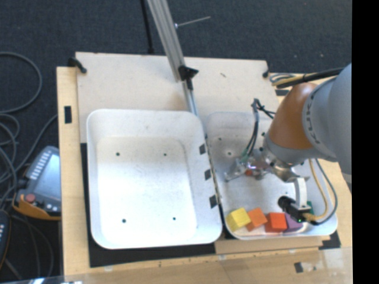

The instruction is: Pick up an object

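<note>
In the right bin (pixel 220 129), several small blocks lie along the near wall: a yellow block (pixel 239 218), an orange block (pixel 257 218), a red-orange block (pixel 276 222) and a purple piece (pixel 294 223). My gripper (pixel 244 169) is low inside the right bin, near its middle, under the grey and orange wrist. It sits above and apart from the row of blocks. Nothing shows between its metal parts.
The left bin (pixel 95 158) lies beside the right one. A slanted aluminium bar (pixel 169 34) rises from the back of the bench between the bins. Cables (pixel 323 200) loop over the right bin's right side. A handheld pendant (pixel 41 182) lies left of the bench.
</note>
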`<state>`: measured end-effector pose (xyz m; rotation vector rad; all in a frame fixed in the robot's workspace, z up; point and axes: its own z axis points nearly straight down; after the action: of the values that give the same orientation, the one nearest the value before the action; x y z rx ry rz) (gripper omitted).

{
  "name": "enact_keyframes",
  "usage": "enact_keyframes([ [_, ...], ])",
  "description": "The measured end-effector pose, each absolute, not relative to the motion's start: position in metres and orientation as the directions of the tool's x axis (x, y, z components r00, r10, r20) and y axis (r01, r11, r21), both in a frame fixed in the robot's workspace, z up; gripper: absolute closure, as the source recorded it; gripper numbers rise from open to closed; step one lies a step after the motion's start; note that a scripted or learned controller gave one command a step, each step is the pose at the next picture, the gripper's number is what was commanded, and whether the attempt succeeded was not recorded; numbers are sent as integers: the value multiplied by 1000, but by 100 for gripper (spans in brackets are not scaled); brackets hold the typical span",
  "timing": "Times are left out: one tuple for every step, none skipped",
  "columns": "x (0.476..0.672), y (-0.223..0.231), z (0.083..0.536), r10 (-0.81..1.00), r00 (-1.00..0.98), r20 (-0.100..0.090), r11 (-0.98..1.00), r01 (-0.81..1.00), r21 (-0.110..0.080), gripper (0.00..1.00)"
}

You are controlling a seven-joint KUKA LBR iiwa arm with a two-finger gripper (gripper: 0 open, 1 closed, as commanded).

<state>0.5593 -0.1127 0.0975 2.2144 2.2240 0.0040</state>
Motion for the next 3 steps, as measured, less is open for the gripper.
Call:
enact_keyframes([
  [606,-111,98,1000,-4,-1,4,1000,5,0],
  [672,-115,98,1000,-5,-2,5,1000,7,0],
  [633,-111,97,1000,2,-2,-2,1000,-1,0],
])
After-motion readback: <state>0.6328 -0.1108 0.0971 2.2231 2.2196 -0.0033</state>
